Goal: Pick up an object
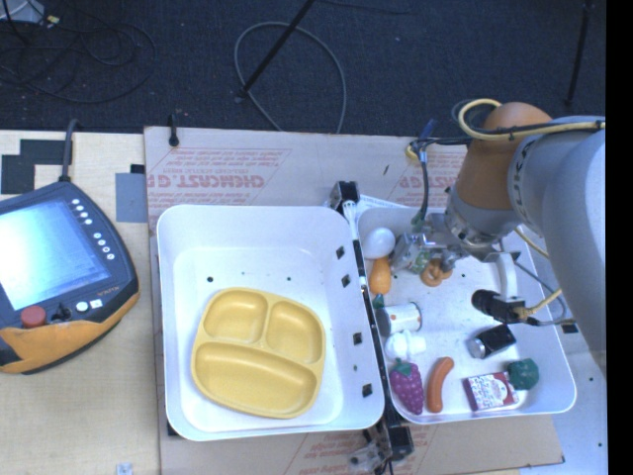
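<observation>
Objects crowd the right bin (554,389) beneath our gripper (427,255): an orange ball (380,276) to its left, a small orange-brown piece (432,273) just below. We cannot tell its grip.

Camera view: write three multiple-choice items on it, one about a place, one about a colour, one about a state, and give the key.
1. Where does the yellow divided plate lie?
A. in the left bin
B. in the right bin
C. on the cardboard

2. What colour is the toy grape bunch?
A. green
B. purple
C. white

3. Where is the gripper?
A. down over the right bin's far end
B. above the plate
C. outside both bins

Key: 1 A, the plate fills the left bin's floor. 2 B, the bunch near the right bin's near left corner is purple. 3 A, the arm's end sits low by the small items at the far end.
</observation>
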Robot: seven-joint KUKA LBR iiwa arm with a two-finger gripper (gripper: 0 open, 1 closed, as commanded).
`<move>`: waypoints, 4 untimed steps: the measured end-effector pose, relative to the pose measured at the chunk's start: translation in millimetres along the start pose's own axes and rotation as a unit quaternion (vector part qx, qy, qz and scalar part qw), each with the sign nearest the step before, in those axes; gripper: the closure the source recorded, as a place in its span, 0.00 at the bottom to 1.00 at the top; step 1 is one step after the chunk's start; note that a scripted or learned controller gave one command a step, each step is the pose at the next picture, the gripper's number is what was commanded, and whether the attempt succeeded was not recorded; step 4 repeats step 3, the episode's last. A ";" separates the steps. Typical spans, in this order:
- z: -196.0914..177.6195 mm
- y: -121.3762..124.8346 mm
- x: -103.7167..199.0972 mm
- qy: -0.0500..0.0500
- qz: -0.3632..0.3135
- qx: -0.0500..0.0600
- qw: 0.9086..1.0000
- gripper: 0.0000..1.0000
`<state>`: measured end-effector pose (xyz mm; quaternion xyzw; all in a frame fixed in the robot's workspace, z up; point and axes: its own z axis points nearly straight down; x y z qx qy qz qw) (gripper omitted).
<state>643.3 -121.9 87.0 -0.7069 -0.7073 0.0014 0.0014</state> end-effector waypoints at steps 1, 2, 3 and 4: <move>-0.2 0.0 -15.9 0.000 0.000 0.000 1.000 0.00; -0.1 -0.1 -14.4 0.000 0.000 0.000 1.000 0.00; -9.6 -2.8 -16.5 0.000 0.000 0.008 1.000 1.00; -9.6 -2.8 -16.5 0.000 0.000 0.008 1.000 1.00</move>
